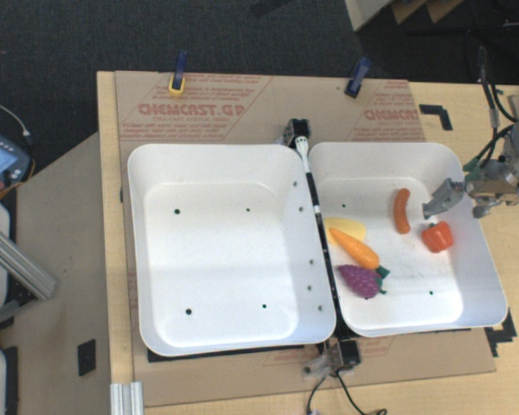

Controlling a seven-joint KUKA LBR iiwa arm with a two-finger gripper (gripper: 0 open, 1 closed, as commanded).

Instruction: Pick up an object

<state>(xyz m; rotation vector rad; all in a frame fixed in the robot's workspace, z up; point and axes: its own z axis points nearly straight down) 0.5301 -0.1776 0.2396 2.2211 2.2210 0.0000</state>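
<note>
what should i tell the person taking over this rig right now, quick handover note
Gripper: at the right bin's far right edge, just above the red pepper toy; whether its fingers are open or shut cannot be told, and nothing is seen held.
Things: all in the right bin. Sausage lies left of the gripper; yellow piece, carrot and purple grapes cluster near the divider.
Done: no pick visible yet.
Left: grasp one object and lift it; the red pepper toy looks the nearest candidate.
</note>
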